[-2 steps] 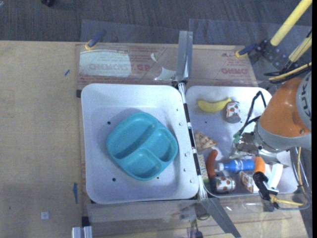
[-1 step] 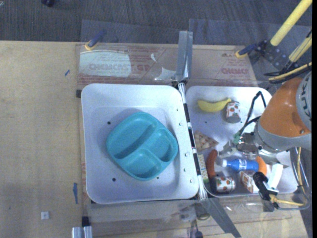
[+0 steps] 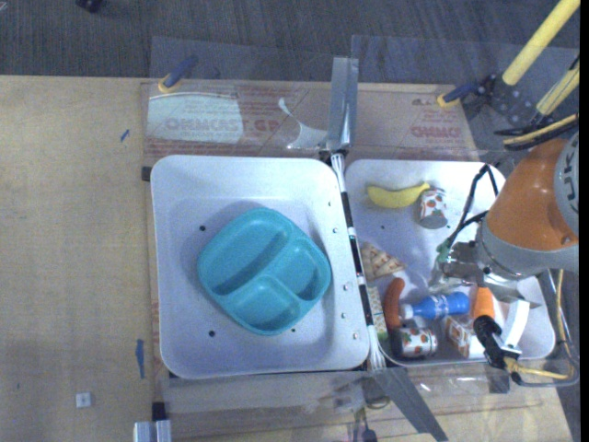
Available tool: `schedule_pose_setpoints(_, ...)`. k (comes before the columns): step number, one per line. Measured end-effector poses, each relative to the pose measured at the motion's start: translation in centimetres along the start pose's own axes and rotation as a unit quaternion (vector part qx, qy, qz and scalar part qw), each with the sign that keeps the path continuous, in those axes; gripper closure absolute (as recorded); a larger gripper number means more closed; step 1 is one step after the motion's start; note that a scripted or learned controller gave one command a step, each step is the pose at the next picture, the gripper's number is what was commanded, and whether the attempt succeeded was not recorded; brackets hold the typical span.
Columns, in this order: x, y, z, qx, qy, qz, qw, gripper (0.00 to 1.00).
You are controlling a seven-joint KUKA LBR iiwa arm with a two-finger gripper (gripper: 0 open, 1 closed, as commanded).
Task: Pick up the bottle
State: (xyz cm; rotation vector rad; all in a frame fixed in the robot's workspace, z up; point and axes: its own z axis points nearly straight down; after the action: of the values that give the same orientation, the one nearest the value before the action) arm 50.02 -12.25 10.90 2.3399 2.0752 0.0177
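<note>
Worktop [image 3: 64, 247]: tan, carrying two white bins; grey floor beyond its far edge. Bottle [image 3: 442, 306] lies near the right bin's [image 3: 405, 168] near edge. Tool [image 3: 451, 263] just above it; state cannot be told.

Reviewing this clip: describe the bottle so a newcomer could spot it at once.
Look in the right bin, near its front edge, just under the arm. The bottle lies on its side there, beside a red sausage and above a small can. It alone is blue with a white band.
</note>
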Motion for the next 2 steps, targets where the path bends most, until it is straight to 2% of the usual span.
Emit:
schedule_pose_setpoints(1,2.1,-2.3,1.1,0.008,0.001,-0.081,0.9967,1.0)
schedule_pose_setpoints(2,7.0,2.0,-10.3,0.009,0.0,0.016,0.9998,1.0)
